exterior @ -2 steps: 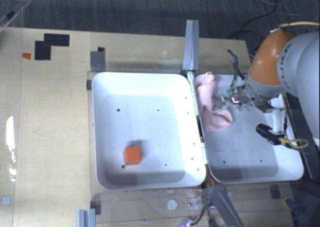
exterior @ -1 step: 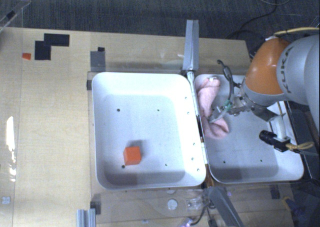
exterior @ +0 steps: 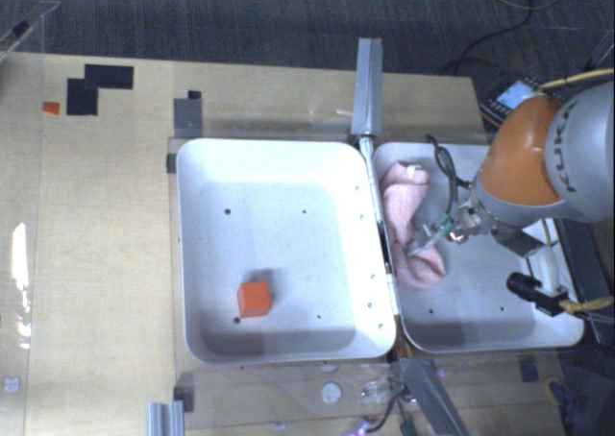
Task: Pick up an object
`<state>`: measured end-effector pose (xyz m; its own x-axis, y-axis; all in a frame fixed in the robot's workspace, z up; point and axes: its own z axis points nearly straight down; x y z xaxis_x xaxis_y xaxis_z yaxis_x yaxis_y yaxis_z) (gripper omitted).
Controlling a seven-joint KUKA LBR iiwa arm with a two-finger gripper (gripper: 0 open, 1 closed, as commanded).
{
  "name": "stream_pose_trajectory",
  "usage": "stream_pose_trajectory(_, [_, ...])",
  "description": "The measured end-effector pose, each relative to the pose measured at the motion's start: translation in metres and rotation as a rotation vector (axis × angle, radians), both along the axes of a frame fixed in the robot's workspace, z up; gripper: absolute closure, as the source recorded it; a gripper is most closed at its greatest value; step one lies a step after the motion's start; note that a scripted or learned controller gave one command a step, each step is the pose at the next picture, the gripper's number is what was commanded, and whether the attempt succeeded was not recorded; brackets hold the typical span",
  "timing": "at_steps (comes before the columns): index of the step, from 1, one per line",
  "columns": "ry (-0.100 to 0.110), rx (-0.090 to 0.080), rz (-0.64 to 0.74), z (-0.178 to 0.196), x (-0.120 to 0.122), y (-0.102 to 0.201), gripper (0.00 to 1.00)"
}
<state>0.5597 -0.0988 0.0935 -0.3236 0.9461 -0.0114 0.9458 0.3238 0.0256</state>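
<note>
**Two bins side by side, one item in each**

I see the small orange block (exterior: 255, 299) in the shallow white left bin (exterior: 207, 175), toward its seven o'clock corner. The soft pink cloth (exterior: 405, 218) lies in the shallow white right bin (exterior: 480, 324), along its nine o'clock wall. The gripper (exterior: 430, 238) sits at the cloth's three o'clock edge.

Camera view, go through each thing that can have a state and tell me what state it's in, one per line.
Orange block: resting flat in the left bin, untouched.
Pink cloth: lying crumpled along the left side of the right bin.
Gripper: down in the right bin, at the pink cloth's lower part.
</note>
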Motion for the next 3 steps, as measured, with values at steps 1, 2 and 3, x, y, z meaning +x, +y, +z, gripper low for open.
stream_pose_trajectory(1, [0.009, 0.000, 0.039, -0.001, 0.101, 0.002, 0.00])
stream_pose_trajectory(2, [0.005, 0.001, 0.012, -0.001, 0.053, 0.000, 0.00])
stream_pose_trajectory(3, [0.000, -0.003, 0.102, 0.000, 0.019, 0.003, 0.00])
